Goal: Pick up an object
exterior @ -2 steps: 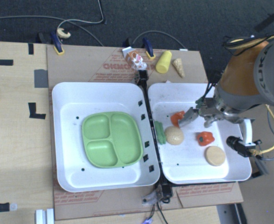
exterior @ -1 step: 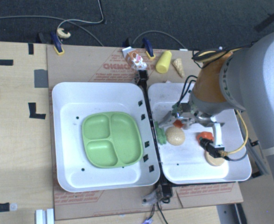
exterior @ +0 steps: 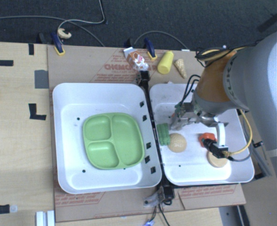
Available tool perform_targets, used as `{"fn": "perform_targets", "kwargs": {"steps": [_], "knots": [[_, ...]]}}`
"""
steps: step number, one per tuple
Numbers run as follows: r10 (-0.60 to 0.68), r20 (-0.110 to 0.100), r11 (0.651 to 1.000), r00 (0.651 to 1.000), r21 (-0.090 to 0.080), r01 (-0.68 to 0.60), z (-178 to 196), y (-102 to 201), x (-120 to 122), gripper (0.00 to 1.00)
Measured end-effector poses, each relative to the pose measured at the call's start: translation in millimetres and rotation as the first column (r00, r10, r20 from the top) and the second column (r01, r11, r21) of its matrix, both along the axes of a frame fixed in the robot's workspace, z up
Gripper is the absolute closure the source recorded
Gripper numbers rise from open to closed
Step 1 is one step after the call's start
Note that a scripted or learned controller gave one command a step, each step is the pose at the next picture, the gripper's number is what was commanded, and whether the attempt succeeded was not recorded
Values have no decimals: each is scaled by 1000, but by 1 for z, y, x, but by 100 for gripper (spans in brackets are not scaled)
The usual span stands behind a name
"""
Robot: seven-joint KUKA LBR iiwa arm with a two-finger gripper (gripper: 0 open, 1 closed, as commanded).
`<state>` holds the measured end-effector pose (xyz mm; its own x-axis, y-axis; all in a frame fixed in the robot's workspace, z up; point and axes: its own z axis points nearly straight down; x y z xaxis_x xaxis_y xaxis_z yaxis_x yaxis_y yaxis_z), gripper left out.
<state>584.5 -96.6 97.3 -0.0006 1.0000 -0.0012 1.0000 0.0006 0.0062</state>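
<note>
Pincer (exterior: 177, 122) low beside beige ball (exterior: 177, 142)

Place: robotics lab test bench
Evidence: cardboard sheet (exterior: 119, 67) clamped at the bench's far edge, loose cables (exterior: 101, 13), two white bins (exterior: 63, 126), industrial arm (exterior: 242, 79)

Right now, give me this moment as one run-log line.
arm over right bin | gripper low above green block, beside tan ball | nothing seen held | green tray in left bin
</note>
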Motion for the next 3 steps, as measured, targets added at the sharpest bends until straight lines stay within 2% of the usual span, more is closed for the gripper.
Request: {"fn": "perform_targets", "kwargs": {"steps": [1,2,3], "knots": [[-9,5,1000,1000,-19,9,1,-11,0,0],[1,-2,1000,1000,0,-1,-11,-36,49,0],[3,-2,1000,1000,0,-3,-1,-35,49,100]]}}
